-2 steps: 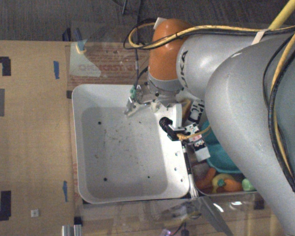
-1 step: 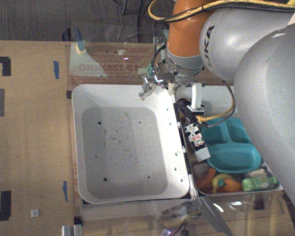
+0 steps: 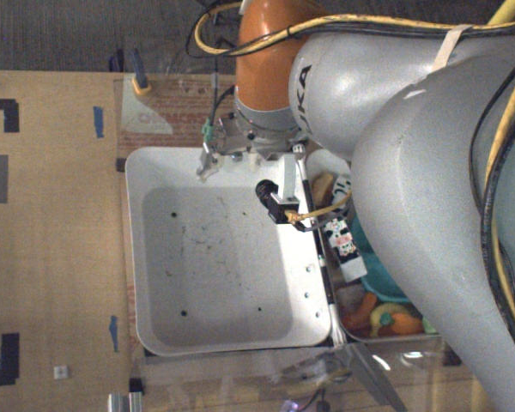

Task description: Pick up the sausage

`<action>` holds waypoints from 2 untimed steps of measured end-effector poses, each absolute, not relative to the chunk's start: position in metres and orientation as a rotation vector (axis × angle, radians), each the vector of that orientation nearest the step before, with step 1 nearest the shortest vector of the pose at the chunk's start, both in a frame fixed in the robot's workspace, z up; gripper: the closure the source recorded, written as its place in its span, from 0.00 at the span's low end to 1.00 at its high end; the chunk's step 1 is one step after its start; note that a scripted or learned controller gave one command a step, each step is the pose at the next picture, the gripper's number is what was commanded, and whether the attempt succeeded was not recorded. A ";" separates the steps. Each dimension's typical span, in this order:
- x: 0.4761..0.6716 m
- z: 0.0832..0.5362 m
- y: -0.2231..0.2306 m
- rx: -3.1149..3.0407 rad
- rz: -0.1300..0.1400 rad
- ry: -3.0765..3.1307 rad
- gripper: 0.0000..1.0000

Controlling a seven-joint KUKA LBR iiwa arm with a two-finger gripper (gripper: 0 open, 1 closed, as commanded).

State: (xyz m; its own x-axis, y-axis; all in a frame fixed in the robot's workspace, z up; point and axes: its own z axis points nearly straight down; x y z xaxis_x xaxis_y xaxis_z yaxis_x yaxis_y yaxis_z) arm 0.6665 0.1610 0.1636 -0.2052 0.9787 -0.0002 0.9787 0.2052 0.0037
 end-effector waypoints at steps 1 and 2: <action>0.628 0.093 0.210 2.083 0.003 2.350 0.00; 0.527 0.093 0.160 1.922 0.018 2.476 0.00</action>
